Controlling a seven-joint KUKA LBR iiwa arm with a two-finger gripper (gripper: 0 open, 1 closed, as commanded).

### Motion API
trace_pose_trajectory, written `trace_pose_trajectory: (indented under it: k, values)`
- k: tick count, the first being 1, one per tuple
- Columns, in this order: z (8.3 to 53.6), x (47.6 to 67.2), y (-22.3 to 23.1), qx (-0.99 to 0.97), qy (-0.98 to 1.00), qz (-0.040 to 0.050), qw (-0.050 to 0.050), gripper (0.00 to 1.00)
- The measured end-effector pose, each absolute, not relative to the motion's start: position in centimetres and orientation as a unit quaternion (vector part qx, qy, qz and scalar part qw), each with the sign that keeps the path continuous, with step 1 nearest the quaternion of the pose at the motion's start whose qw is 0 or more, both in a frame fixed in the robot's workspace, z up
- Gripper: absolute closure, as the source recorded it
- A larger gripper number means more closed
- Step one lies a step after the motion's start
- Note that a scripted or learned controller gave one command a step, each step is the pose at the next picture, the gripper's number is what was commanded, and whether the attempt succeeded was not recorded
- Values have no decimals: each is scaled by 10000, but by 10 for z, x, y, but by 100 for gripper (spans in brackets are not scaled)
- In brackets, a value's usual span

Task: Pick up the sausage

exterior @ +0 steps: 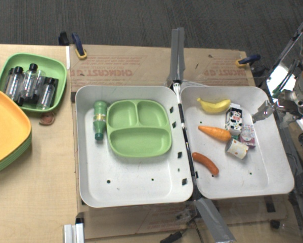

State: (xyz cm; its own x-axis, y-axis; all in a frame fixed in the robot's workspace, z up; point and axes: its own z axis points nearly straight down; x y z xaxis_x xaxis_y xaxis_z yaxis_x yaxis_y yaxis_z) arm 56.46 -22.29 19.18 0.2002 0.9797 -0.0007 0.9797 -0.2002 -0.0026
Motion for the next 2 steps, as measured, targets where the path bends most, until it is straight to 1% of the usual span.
trace_pose_trajectory:
  k: [1,2]
  values:
    - [91,628,-160,-7999,-6001,8,1,0]
    - [92,524,-185,-6740,-7388,2,4,0]
